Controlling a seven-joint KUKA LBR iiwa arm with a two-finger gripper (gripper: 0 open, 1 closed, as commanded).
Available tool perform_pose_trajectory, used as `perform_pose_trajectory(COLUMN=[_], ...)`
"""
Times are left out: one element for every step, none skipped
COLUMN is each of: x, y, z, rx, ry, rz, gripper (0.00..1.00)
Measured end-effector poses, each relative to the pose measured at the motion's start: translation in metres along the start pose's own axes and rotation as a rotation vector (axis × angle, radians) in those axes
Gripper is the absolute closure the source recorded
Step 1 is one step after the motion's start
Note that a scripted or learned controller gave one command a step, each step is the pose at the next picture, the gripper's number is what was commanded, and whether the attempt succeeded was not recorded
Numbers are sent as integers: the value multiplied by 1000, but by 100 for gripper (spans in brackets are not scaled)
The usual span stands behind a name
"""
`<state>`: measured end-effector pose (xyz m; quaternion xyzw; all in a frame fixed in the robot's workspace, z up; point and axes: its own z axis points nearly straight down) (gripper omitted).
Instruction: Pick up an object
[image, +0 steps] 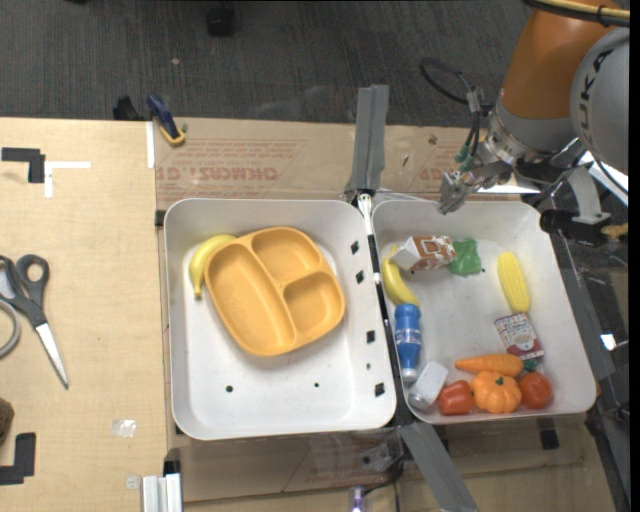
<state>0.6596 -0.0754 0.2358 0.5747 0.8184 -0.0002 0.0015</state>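
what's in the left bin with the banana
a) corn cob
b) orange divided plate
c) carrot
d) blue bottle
b: in the left bin an orange divided plate lies beside, and partly over, a banana; the blue bottle, corn cob and carrot lie in the right bin.

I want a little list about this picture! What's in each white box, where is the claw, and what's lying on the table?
left bin: orange divided plate, a banana tucked at its left edge
right bin: small carton, green item, corn cob, second banana, blue bottle, carrot, small pumpkin, red tomatoes
claw: above the right bin's far rim, holding nothing seen
table: scissors at left
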Motion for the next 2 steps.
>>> perform_pose_trajectory(x=[0,-26], y=[0,-76], z=[1,135], rx=[1,3], ry=[0,2], rz=[0,11], gripper=[0,0])
